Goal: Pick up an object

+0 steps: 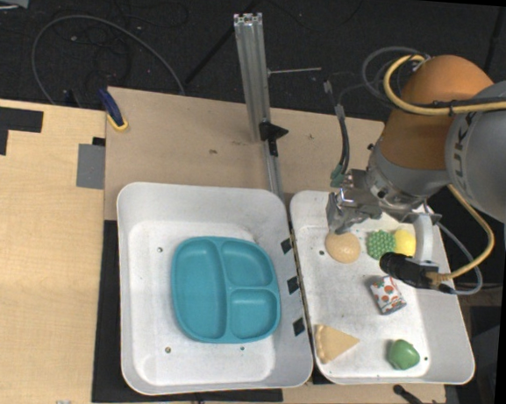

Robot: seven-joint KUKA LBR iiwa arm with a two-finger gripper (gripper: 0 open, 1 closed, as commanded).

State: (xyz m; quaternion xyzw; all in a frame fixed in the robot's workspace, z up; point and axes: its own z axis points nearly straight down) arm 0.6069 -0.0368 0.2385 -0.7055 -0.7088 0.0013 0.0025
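left bin (145, 231) white | divided tray (225, 288) teal | right bin (450, 363) white | round piece (342, 248) tan | bumpy piece (380, 244) green | piece beside it (404, 243) yellow | small carton (387, 296) white, red spots | wedge (334, 342) tan | pepper (404, 354) green | bench (20, 247) pale wood
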